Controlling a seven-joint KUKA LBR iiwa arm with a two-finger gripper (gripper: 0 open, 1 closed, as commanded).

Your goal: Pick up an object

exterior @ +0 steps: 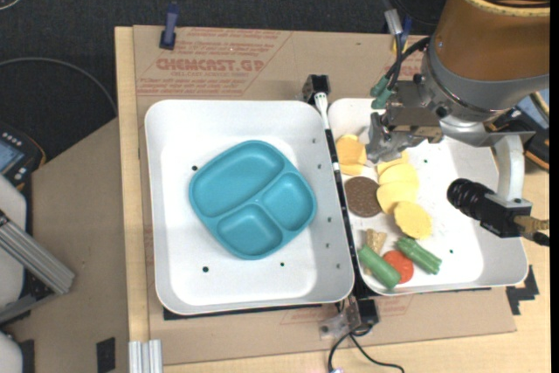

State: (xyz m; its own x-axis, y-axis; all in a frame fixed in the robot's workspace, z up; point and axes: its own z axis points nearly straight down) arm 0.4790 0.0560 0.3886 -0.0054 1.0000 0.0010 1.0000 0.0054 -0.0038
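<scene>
Leftward, a blue tray (252, 199) occupies one bin (166, 153).

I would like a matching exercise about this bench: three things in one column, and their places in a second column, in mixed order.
Things:
1. blue divided plate
2. brown disc
3. green pieces

Places:
A. right bin, against its left wall
B. middle of the left bin
C. right bin, near its front edge

Pairs: 1-B, 2-A, 3-C
</scene>
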